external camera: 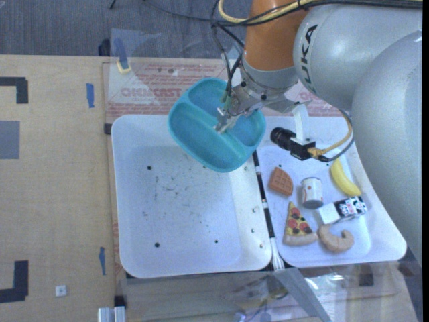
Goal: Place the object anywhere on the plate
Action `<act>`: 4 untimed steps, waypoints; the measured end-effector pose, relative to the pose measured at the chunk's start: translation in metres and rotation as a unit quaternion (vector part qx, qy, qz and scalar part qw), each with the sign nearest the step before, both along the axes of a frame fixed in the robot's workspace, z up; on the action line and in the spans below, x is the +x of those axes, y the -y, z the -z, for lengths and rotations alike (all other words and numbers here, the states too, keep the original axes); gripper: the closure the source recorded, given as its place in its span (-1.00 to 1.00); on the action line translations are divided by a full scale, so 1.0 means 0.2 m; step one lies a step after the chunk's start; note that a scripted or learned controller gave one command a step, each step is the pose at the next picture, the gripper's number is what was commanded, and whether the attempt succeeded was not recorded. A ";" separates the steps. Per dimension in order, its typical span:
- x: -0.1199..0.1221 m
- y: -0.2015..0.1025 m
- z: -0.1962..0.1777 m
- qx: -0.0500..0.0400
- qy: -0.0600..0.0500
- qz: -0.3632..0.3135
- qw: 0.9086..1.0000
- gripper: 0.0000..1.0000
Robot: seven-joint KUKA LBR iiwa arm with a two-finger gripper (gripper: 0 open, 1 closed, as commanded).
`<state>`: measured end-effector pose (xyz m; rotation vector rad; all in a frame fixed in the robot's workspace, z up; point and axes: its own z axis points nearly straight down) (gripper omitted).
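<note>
A blue plate [201, 136] with a divider across it hangs tilted over the far right corner of the left bin [181, 206]. My gripper [224, 121] reaches down into the plate's middle, and its fingers look shut on the divider ridge. The small objects lie in the right bin [382, 240]: a brown waffle [281, 181], a silver can [311, 192], a banana [342, 176], a pizza slice [297, 225], a tan croissant-like piece [335, 239] and a black-and-white block [350, 207]. None of them is on the plate.
The arm's grey body covers the far right of the right bin. The left bin's white floor has a few dark specks. A wooden bench top [47, 180] lies to the left of the bins.
</note>
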<state>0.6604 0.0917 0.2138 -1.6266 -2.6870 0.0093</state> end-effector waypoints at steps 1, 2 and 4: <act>0.00 0.00 -0.04 -0.001 0.000 -0.001 1.000 1.00; 0.00 -0.01 -0.08 -0.002 -0.001 -0.002 1.000 1.00; 0.00 -0.01 -0.15 -0.004 -0.002 -0.004 1.000 1.00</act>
